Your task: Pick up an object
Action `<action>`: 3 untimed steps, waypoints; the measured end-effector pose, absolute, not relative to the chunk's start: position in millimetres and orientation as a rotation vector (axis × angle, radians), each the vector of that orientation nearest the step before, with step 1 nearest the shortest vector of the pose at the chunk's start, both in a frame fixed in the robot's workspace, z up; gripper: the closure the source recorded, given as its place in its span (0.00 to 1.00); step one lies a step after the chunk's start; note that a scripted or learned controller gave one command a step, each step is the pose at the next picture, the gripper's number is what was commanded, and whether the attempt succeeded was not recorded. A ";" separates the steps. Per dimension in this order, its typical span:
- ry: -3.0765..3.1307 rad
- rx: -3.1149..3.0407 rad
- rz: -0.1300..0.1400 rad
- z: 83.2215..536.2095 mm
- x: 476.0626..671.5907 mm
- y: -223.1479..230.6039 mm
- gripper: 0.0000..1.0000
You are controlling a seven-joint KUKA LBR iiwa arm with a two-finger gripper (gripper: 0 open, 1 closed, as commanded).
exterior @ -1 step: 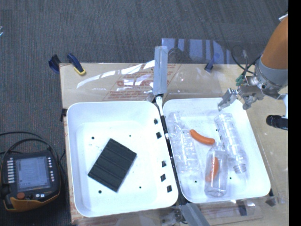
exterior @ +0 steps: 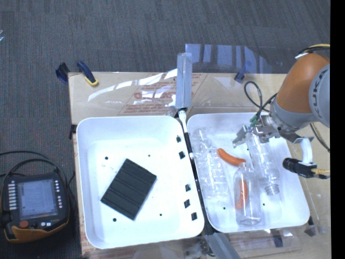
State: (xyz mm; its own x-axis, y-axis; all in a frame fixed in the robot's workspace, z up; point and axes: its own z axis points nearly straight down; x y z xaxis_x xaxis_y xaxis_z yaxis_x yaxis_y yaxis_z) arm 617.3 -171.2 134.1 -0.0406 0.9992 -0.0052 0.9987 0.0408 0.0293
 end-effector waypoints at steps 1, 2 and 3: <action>2.353 2.079 -0.001 87.8 599.7 -130.2 0.00; 2.354 2.090 -0.003 93.8 598.6 -130.3 1.00; 2.411 2.018 -0.002 182.4 626.5 -112.8 1.00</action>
